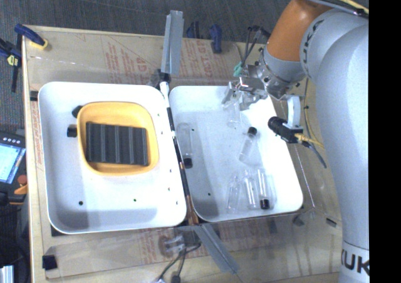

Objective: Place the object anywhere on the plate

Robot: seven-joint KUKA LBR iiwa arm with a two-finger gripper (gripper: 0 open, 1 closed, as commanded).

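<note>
A yellow plate [118, 113] with a dark grey ridged insert [117, 143] lies in the left bin [56, 200]. Several clear vials with black caps lie in the right bin [213, 188]: one along its left wall [183, 141], one near the middle [248, 144], and a cluster at the front right [250, 190]. My gripper [241, 92] hangs over the right bin's far right corner. A clear vial [234, 111] shows just below it; I cannot tell if the vial is held.
Two small black pieces [71, 131] sit in the left bin beside the plate's left rim. A metal divider [177, 150] runs between the bins. The arm's grey body [338, 119] covers the bench's right side.
</note>
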